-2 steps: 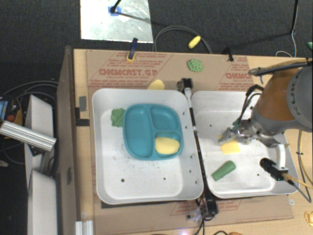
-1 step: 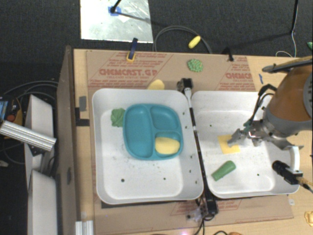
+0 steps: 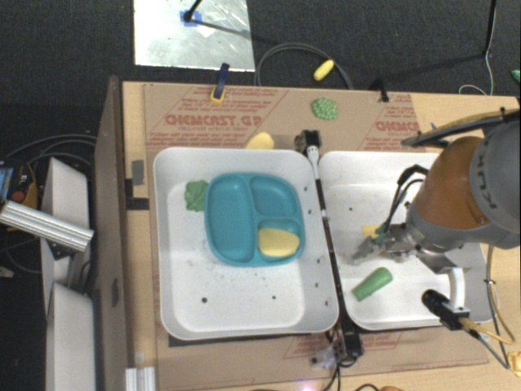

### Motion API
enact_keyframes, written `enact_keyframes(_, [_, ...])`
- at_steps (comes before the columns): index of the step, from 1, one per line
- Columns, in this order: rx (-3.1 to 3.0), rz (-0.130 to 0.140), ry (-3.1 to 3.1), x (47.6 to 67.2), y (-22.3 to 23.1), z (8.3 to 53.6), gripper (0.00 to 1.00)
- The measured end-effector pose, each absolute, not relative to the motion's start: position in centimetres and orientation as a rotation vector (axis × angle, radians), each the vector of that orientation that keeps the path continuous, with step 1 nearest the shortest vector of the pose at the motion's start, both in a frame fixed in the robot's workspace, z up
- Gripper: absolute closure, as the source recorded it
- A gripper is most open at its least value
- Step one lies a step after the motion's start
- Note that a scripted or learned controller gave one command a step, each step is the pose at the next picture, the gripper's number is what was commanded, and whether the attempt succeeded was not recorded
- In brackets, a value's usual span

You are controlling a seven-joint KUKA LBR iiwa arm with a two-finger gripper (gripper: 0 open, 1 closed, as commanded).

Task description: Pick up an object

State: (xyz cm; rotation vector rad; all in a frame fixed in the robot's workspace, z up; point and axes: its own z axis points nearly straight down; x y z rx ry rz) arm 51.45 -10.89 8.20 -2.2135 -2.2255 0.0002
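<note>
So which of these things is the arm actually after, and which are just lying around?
Likely in play, right bin: gripper, green cylinder, small yellow piece.

Lying about: blue divided plate with yellow item, green leafy piece, green disc on the bench.

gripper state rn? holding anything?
Gripper: low in the right bin, its tip by a small yellow piece and above the green cylinder. Open or closed cannot be told; no grasp is visible.
</note>
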Motion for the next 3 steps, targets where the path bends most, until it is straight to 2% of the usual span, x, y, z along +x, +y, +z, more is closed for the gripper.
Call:
enact_keyframes(1, [-2.222,-0.005,-2.232,57.6,-14.5,8.5,0.00])
enact_keyframes(2, [-2.223,-0.018,-2.239,53.2,-11.1,26.0,0.00])
enact_keyframes(3, [-2.219,0.001,-2.223,54.2,-11.4,19.0,0.00])
